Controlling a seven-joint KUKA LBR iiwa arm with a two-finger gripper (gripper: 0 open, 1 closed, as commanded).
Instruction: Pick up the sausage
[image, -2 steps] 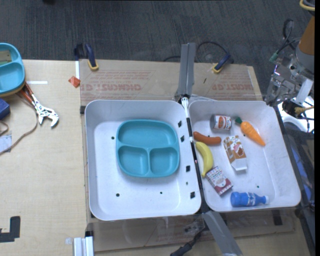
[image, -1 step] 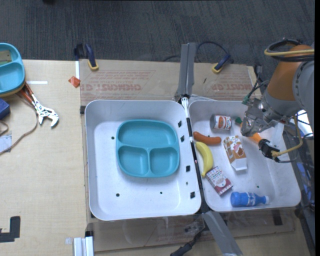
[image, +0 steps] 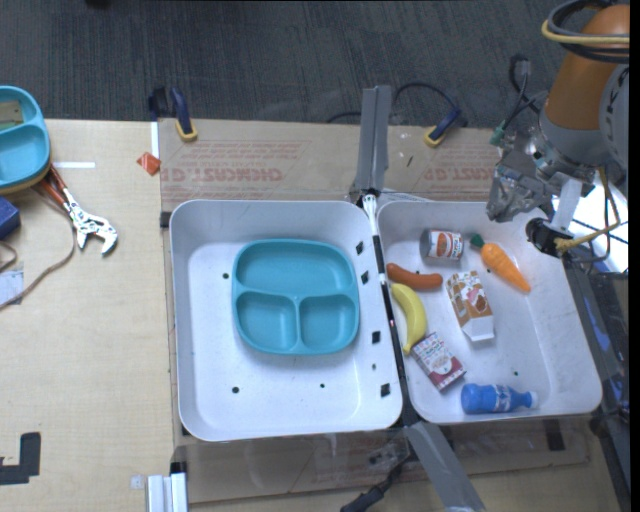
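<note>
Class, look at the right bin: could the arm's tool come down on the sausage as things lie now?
Probably yes. The sausage lies uncovered with nothing on top. The banana sits close below it and the can just above, so room beside it is tight. The tool is over the bin's far edge.

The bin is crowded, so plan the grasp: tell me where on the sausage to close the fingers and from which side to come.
Grip the sausage at its middle, coming straight down from above, fingers closing across its thin width. It lies flat and nearly level in the right bin. The banana crowds its left end from below, so stay mid-length or slightly right.
</note>
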